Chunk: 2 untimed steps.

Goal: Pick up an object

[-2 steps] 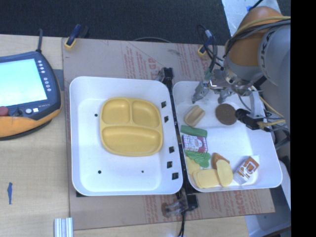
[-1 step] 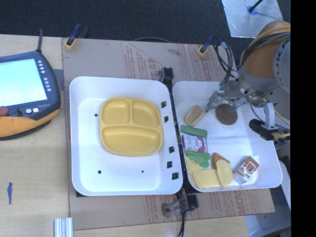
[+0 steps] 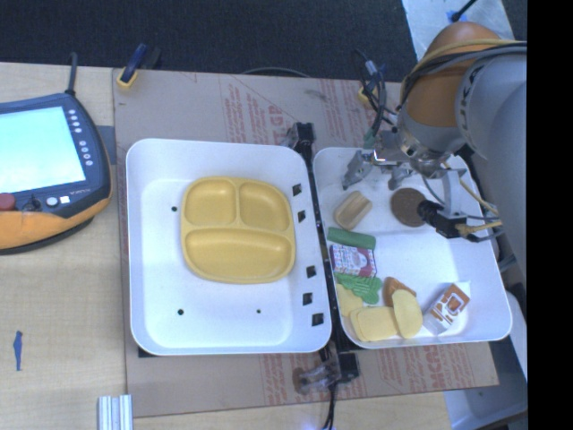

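My gripper (image 3: 373, 176) hangs over the far edge of the right bin (image 3: 479, 267), open, its two fingers spread with nothing between them. Just below its left finger lies a tan bread-like block (image 3: 352, 210). A brown round cookie (image 3: 408, 206) rests under the right finger side. Nearer the front of that bin are a green strip (image 3: 351, 237), a red-and-white packet (image 3: 352, 260), a green packet (image 3: 359, 286), yellow slices (image 3: 374, 322), a yellow-and-brown piece (image 3: 404, 307) and a small orange-and-white carton (image 3: 449, 305).
The left bin (image 3: 152, 267) holds a yellow divided plate (image 3: 238, 228). A teach pendant with a lit screen (image 3: 45, 164) lies on the bench at far left. Black clips (image 3: 310, 271) run along the wall between the bins. Cables (image 3: 457, 218) trail from the wrist over the right bin.
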{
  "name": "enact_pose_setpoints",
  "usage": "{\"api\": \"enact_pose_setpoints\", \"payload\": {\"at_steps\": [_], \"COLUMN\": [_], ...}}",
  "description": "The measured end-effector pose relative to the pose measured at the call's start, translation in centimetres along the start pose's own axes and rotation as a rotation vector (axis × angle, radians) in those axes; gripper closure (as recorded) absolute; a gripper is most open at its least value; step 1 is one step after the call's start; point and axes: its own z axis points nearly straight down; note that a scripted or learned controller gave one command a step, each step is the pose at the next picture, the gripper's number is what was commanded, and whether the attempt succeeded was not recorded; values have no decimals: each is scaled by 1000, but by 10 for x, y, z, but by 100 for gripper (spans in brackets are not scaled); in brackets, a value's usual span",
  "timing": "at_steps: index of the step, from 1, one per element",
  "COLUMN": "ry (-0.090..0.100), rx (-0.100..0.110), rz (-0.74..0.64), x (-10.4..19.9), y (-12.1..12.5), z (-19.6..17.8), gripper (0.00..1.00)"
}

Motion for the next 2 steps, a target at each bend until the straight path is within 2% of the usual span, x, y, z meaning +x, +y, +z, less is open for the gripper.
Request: {"api": "enact_pose_setpoints", "payload": {"at_steps": [1,2], "ry": [2,-4], "rx": [3,-5], "rz": [0,7], "x": [52,-18], "y": [-61,-11], "z": [-67,39], "gripper": [0,0]}}
